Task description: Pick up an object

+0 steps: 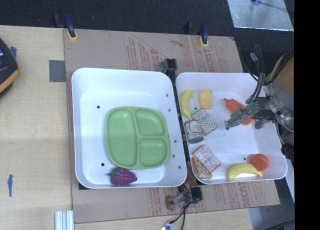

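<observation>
Overhead, the camera view looks down on a wooden desk [30,139] covered in part by a sheet of brown cardboard [125,49], on which two shallow white bins sit side by side. In the left bin [85,89] a green divided plate [136,137] lies flat near the middle, and a purple bunch of toy grapes [122,176] rests just beside its near-left edge, close to the bin's near wall. The right bin [225,79] holds the loose pieces: a yellow banana [185,104] along its left wall, a small yellow block [205,99] just right of it, a patterned packet [205,122] touching a small can [194,131] below them, and a printed red-and-white box [205,160] nearer the camera side. Toward the near-right corner, a second banana [244,172] lies against a red-orange round fruit [259,162]. An orange carrot-like toy [235,106] lies toward the far right, partly under the arm. The grey arm [285,99] reaches in from the right, and its dark pincer [242,116] hangs over the right bin just beside the orange toy; I cannot tell how far apart the tips are or whether anything is between them.
</observation>
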You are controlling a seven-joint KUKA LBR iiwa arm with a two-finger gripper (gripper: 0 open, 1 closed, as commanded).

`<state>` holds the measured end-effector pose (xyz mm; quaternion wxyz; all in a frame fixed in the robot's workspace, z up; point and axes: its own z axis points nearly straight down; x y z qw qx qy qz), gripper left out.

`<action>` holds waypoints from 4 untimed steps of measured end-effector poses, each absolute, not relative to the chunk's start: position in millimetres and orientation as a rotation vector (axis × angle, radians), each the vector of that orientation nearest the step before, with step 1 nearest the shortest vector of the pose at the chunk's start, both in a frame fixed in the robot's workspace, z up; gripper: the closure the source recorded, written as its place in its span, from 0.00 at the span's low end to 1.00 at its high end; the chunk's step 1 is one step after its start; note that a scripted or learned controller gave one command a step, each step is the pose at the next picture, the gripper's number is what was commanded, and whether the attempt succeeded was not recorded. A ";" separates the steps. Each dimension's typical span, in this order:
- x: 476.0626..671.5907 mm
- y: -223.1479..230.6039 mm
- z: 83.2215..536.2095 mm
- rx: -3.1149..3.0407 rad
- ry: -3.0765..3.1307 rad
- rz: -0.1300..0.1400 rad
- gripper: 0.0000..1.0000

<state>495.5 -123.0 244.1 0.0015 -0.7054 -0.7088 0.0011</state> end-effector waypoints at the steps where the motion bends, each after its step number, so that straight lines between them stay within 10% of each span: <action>1: 561.5 -156.7 194.3 -2.216 -2.226 0.006 0.00; 2: 610.6 -194.2 101.8 -2.215 -2.226 0.007 0.00; 3: 511.8 -184.2 147.3 -2.214 -2.225 0.004 0.00; 4: 582.6 -211.2 91.4 -2.214 -2.226 0.004 0.00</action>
